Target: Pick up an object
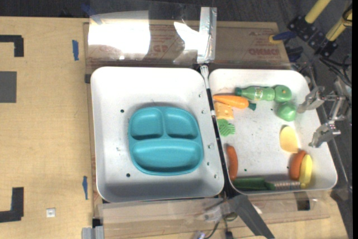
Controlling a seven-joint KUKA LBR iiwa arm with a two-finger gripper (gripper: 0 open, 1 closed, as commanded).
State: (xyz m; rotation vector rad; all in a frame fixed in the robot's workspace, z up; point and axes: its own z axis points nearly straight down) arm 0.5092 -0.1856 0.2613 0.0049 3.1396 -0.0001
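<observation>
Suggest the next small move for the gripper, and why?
Probably shift the gripper left and down over the pale yellow piece. It sits at the right bin's right rim, holding nothing, and that piece lies close by on bare bin floor, apart from the green toy.

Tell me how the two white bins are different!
The left bin holds one big blue plate with three sections; the right bin holds many small toy foods, like a carrot. The left bin's things sit in the middle; the right bin's lie mostly near its walls. Both bins are white and shallow.
</observation>
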